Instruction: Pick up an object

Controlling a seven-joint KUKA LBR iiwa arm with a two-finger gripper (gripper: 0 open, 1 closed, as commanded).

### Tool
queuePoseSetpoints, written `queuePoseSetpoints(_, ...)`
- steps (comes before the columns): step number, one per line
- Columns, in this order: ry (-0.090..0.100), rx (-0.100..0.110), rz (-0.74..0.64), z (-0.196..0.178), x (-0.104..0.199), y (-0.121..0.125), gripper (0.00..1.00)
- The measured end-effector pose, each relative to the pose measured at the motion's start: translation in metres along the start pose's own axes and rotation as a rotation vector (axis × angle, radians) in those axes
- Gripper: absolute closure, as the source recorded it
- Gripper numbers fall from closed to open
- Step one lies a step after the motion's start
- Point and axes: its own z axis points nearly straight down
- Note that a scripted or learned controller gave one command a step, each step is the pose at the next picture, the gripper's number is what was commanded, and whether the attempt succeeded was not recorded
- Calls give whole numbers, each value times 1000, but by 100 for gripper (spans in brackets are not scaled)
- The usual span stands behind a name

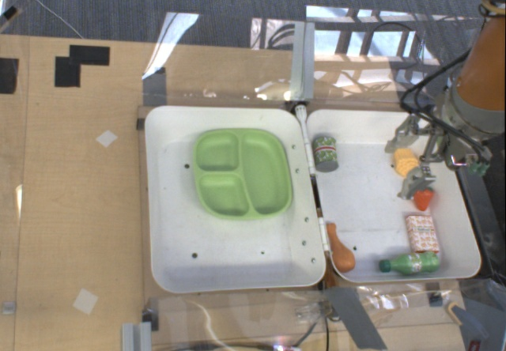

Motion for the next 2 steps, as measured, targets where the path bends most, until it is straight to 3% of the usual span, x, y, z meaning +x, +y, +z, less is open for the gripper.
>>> queuePoseSetpoints(1,8,-1,225,120,2,-53,0)
queuePoseSetpoints(2,-8,1,214,104,-4,-51,100)
